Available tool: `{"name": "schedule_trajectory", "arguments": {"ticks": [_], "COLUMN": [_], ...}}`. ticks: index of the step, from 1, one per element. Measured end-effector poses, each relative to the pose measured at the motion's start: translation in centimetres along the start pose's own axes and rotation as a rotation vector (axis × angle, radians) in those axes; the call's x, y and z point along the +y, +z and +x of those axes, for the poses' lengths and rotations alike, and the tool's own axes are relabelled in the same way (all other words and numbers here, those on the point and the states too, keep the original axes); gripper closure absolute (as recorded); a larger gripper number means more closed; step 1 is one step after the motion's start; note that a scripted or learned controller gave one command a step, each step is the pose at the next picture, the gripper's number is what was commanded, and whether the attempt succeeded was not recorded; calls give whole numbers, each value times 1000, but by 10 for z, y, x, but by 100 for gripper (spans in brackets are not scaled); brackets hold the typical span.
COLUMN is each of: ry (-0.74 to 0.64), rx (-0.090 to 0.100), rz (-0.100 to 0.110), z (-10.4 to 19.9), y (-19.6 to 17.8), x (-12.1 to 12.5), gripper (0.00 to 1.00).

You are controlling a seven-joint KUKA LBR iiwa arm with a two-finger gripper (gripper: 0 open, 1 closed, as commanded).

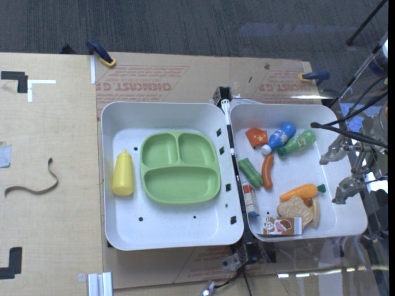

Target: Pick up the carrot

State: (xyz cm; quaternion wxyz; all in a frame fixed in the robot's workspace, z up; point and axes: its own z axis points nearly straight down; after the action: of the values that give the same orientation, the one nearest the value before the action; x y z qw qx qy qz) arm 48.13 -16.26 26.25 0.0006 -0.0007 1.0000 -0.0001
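The carrot (299,193), orange with a green tip pointing right, lies in the right bin (345,224) just above a slice of bread (299,212). My gripper (338,174) hangs at the right bin's right side, a short way to the right of the carrot's green end. Its two metal fingers (331,155) stand open, spread apart one above the other in the view, with nothing between them. The carrot is untouched.
The right bin also holds a red sausage (267,171), a green vegetable (250,172), a blue bottle (281,135), a green bottle (299,143), an orange-red piece (256,137) and a small carton (281,226). In the left bin sit a green divided plate (181,167) and a yellow bottle (123,173).
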Motion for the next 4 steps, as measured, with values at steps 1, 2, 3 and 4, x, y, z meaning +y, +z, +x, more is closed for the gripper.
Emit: {"name": "schedule_trajectory", "arguments": {"ticks": [1,2,3,4], "ry": [-296,-513,-909,-914], "rx": [-1,-8,-8,-12], "rz": [0,1,3,4], "z": [-11,-16,-11,-13], "y": [82,163,167,157], "x": [-44,-57,-58,-55], "gripper": [0,0,0,100]}}
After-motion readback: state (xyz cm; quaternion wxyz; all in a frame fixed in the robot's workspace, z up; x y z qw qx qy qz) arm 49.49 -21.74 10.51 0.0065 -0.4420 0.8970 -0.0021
